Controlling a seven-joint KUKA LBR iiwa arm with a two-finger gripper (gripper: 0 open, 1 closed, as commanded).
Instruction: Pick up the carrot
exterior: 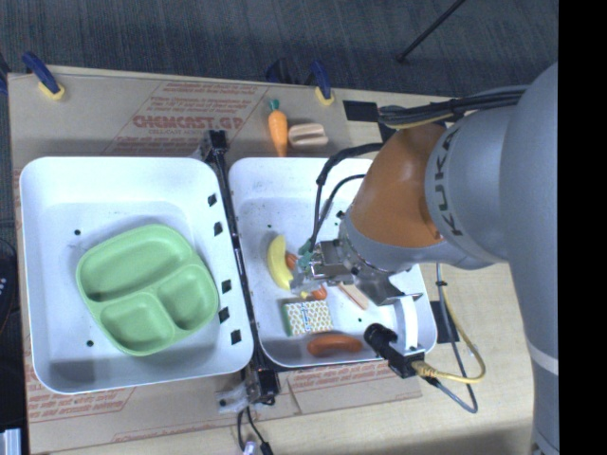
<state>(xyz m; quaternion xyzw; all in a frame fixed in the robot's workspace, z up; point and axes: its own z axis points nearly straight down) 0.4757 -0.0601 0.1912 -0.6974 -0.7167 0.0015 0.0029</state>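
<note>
The carrot [276,131], orange with a green top, lies on the cardboard just behind the right bin [285,165], outside both bins. My gripper [313,269] is low inside the right bin, close to the right of a yellow banana [278,262] and well in front of the carrot. The wrist and the orange band hide much of the bin's right half. A small orange-red piece [319,294] shows just under the gripper; I cannot tell what it is.
A tan and pink toy [307,136] lies right of the carrot. The right bin also holds a patterned box [304,318], a sausage [334,345] and a pale stick [353,297]. A green divided plate [147,287] sits in the left bin [38,173].
</note>
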